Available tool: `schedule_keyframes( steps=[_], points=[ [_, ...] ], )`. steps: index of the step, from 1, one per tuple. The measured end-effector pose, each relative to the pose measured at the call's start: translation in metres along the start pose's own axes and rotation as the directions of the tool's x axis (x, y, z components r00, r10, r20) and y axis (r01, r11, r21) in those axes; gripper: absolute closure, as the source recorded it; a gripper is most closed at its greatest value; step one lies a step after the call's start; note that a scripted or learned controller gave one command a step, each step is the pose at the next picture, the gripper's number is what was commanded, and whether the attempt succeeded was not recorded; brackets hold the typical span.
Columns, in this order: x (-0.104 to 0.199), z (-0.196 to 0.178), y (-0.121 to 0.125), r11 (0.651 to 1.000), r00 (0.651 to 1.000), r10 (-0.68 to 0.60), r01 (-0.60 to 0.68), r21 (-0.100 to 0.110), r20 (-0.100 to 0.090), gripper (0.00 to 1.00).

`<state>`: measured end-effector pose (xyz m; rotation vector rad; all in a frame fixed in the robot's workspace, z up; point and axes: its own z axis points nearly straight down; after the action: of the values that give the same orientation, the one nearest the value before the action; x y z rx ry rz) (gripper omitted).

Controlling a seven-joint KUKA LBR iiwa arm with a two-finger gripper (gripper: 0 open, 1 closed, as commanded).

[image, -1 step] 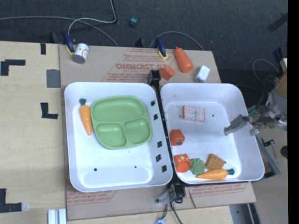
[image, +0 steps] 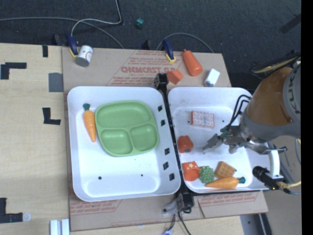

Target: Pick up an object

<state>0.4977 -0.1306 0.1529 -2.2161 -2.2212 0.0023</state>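
The table (image: 29, 146) is pale wood with black tape marks along its 9 o'clock side, and a brown cardboard sheet (image: 142, 67) lies under both bins. Red print on the cardboard reads "CHEMCAST" with smaller letters after it that are too blurred to read. Beyond the table at 12 o'clock the floor (image: 205, 9) is dark carpet, crossed by thin cables (image: 98, 23). Two blue clamps (image: 72, 45) grip the far cardboard edge, with a small white can (image: 84, 55) just beside the left one.

The left bin (image: 117, 180) holds a green divided plate (image: 127, 128), and a toy carrot (image: 89, 123) lies at the plate's 9 o'clock, just beside it. The right bin (image: 215, 94) holds a white card with a red printed grid (image: 202, 118) whose writing cannot be read, a red-orange block (image: 185, 143) near the bin's 9 o'clock wall, and at 6 o'clock a cluster: a red piece (image: 190, 171), a green knobbly piece (image: 206, 173), a waffle-like tan square (image: 225, 170) and a second carrot (image: 223, 182).

The arm enters from 3 o'clock, and its jaws (image: 221, 142) hang over the middle of the right bin, between the card and the cluster. They look parted, with nothing between them.

On the cardboard at 12 o'clock of the right bin lie an orange bottle shape (image: 192, 62), a small orange block (image: 174, 76) and a white cube (image: 212, 77).
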Motion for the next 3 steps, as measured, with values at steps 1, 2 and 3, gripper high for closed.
schedule_keyframes(
  steps=[1, 2, 3],
  points=[
    [-0.073, 0.065, 0.074, 1.000, 1.000, 0.001, -0.001, -0.012, 0.005, 0.00],
    [0.025, -0.054, 0.075, 1.000, 1.000, -0.001, 0.001, -0.005, 0.001, 0.00],
    [-0.028, 0.066, 0.005, 1.000, 1.000, 0.003, -0.003, -0.004, 0.002, 0.00]
  ],
)
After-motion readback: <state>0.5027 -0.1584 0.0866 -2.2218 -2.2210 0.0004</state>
